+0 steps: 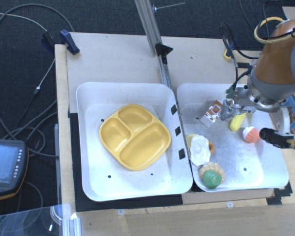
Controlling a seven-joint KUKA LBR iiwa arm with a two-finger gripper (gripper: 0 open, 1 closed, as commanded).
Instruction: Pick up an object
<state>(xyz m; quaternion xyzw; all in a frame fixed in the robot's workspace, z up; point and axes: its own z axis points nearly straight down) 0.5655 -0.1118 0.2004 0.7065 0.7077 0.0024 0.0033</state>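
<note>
- Bench (pixel 113 58): pale flat top bearing two shallow white bins side by side, with dark carpet and loose cables around it.
- Left bin (pixel 88 97): white, rounded corners, holding one plate.
- Right bin (pixel 265 173): white, touching the left bin along a shared edge marked with small black tabs; holds the loose items listed below.
- Arm (pixel 278 58): grey with an orange band, reaching in from the right over the upper right part of the right bin.
- Plate (pixel 134 136): yellow, three compartments, lying flat near the middle of the left bin, turned at an angle.
- Metal post (pixel 146 14): silver bar running from the top edge down to the seam between the bins.
- Gripper (pixel 234 108): low over the right bin, just above the banana and beside the small box. Whether it is spread or pressed together cannot be told.
- White item (pixel 199 149): crumpled shape near the right bin's left wall, with an orange piece just beside it.
- Green ball (pixel 211 179): sitting on a tan round piece at the bin's lower left.
- Small box (pixel 212 113): white and orange, tilted, left of the gripper.
- Banana (pixel 237 122): yellow, short, directly under the gripper.
- Peach-coloured ball (pixel 251 134): just right of and below the banana.
</note>
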